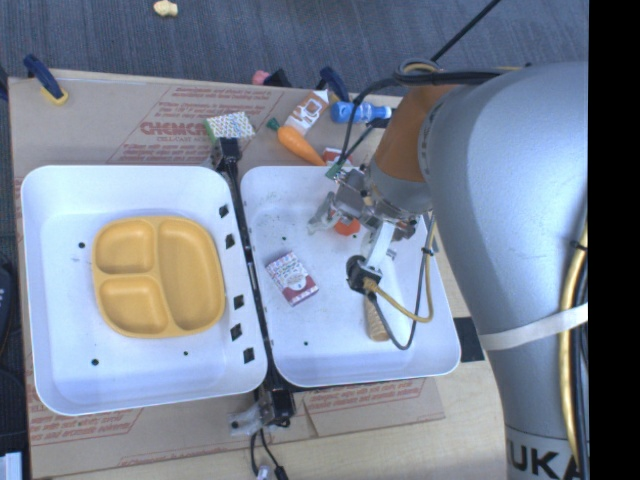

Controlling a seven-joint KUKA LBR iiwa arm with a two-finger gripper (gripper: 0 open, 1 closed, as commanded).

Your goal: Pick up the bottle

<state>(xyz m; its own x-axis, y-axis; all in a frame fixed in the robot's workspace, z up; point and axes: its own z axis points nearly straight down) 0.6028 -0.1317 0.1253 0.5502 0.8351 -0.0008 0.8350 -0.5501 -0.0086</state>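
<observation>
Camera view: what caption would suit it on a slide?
Grey arm's gripper lowered into the right bin near a small carton; yellow tray sits in the left bin.

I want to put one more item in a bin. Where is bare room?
Bare floor lies in the left bin around the yellow divided plate, widest along its lower edge. The right bin is free below the small carton; its upper right is crowded by the gripper.

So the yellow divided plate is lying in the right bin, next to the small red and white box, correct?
Not quite. The camera view shows the yellow divided plate in the left bin. The small red and white box lies in the right bin, so the two are in separate bins.
</observation>
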